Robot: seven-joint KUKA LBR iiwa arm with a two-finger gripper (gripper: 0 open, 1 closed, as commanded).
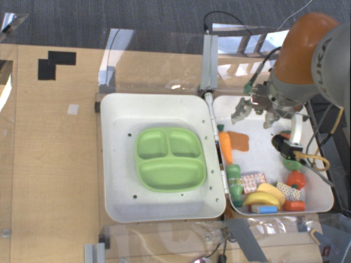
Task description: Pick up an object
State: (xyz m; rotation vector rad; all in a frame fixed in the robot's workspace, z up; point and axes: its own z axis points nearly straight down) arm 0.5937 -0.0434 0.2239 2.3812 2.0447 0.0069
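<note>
Hovers over the far end of the right bin, the end effector, fingers spread apart and holding nothing. Nearest below-left: a flat orange piece and a carrot, long axis running toward the camera along the divider. Piled at the near end: banana, green bottle, red pieces. In the left bin, just a green divided plate.

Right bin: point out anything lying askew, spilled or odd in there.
Nothing is spilled or damaged. The toy food in the right bin is bunched against its left wall and near corner: the carrot lies along the wall, and the banana rests in the corner pile. The gripper hangs open above the far end.
</note>
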